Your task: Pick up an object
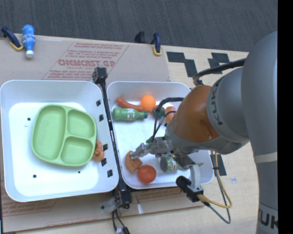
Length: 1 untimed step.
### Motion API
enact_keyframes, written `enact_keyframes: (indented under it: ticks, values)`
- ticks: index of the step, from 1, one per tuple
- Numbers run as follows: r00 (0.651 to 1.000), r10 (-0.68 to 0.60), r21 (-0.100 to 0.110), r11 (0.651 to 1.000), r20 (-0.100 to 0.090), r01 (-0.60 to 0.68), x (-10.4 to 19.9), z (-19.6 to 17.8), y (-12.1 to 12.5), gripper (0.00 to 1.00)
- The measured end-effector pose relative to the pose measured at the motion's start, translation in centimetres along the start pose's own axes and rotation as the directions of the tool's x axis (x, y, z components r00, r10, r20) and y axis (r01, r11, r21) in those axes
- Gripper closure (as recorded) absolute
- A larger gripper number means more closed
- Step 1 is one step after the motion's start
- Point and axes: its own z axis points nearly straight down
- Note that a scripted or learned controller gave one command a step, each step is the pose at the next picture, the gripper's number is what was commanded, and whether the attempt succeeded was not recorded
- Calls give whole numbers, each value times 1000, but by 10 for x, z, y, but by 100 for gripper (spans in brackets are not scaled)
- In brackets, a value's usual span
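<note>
A: Tomato (147, 173) sits in the right bin (136, 87), near its front wall, beside the fingers (142, 151)?

B: Yes. Whether they're parted, I cannot tell. It's round; it could roll away.

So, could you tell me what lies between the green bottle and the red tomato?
In the camera view, bare white bin floor separates the green bottle from the red tomato.

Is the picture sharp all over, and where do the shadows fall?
Camera view: even, soft light; the green tray casts a faint shadow on the left bin; the arm darkens the right bin beneath it; the gripper looks slightly blurred; little glare.
</note>
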Motion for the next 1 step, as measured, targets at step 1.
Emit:
enact_keyframes:
  ticks: [1]
  values:
    - [1000, -7, -2, 1000, 0, 7, 1, -11, 2, 100]
